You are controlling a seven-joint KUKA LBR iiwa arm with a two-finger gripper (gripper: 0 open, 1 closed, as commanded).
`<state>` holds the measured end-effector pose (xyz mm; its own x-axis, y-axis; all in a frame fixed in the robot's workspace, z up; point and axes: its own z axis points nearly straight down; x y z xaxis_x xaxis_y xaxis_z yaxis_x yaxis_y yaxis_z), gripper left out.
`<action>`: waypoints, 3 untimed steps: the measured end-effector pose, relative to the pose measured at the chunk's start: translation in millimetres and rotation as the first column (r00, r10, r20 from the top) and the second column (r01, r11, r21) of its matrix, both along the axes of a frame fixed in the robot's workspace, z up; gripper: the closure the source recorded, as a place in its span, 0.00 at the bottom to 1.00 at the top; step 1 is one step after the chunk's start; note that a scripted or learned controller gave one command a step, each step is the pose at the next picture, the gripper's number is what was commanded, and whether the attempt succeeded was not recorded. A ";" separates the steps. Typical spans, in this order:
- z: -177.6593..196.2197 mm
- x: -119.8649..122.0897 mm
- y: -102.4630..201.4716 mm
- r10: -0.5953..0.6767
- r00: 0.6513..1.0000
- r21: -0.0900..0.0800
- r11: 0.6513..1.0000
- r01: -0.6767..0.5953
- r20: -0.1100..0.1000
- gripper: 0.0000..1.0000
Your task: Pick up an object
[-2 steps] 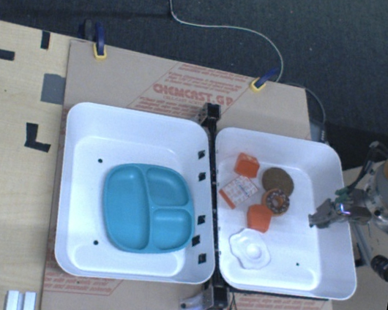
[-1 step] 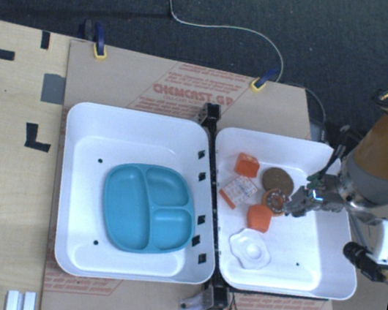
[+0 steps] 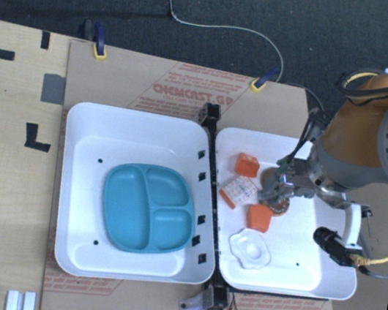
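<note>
Bench (image 3: 1,154): a pale wooden top with black tape marks on its left part; a sheet of brown cardboard (image 3: 183,89) with red print lies on it under both bins.
Clamps: a blue and yellow clamp (image 3: 98,43) grips the cardboard's far left corner, a second one (image 3: 265,78) the far edge further right.
Cable (image 3: 223,29): a thin white line loops over the dark floor beyond the bench.
Left bin (image 3: 86,132): shallow, white, with a row of black clips along the edge it shares with its neighbour.
Blue tray (image 3: 147,207): a teal plate with three compartments, lying flat in the middle of the left bin.
Right bin (image 3: 306,278): shallow, white, touching the left bin along the clipped edge.
Orange block, far (image 3: 247,166): lies in the right bin's far left part.
Wrapped packet (image 3: 237,192): white with red marks, just nearer than the far orange block.
Orange block, near (image 3: 259,218): sits at the middle of the right bin, just beside the gripper.
White lid (image 3: 249,249): a clear-white round piece, near the bin's front edge.
Gripper (image 3: 276,195): low over the middle of the right bin, over a small dark thing just beyond the near orange block; whether the fingers are spread or pressed together cannot be told, nor whether anything is between them.
Arm (image 3: 364,136): grey with an orange band, reaching in from the right above the right bin.
</note>
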<state>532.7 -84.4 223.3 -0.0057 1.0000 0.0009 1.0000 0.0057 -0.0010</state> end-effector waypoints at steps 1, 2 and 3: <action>-9.2 9.7 47.1 0.000 1.000 -0.001 1.000 0.000 -0.001 1.00; 2.4 21.1 100.1 0.001 1.000 0.001 1.000 -0.001 0.000 1.00; 10.4 33.9 154.2 0.002 1.000 0.001 1.000 -0.002 0.000 1.00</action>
